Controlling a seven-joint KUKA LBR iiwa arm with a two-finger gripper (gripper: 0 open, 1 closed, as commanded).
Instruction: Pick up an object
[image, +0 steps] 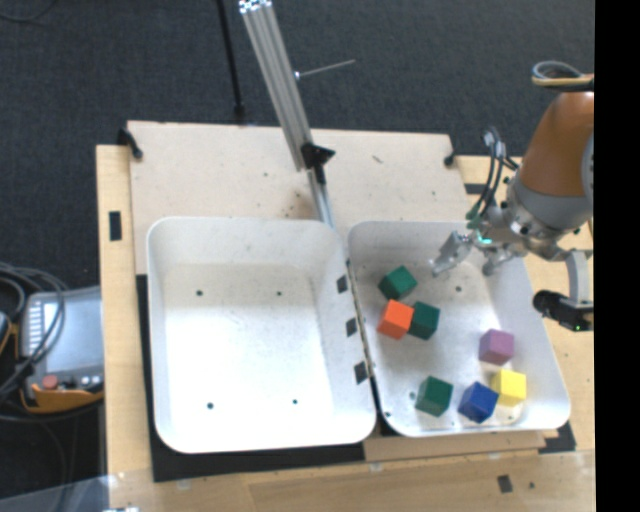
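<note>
Nearest the camera a blue cube (478, 401) and a yellow cube (511, 385) sit in the right white bin (545, 360), then the dark green wooden cube (398, 283), left of and below my spread, unloaded end effector (468, 252).

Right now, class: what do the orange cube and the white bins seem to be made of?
Orange cube: looks like painted wood or solid plastic, with flat matte faces, crisp edges and no glare; the view cannot settle which. White bins: likely moulded plastic, with smooth rounded corners, thin raised rims and a dull, speckled, slightly scuffed surface.
</note>
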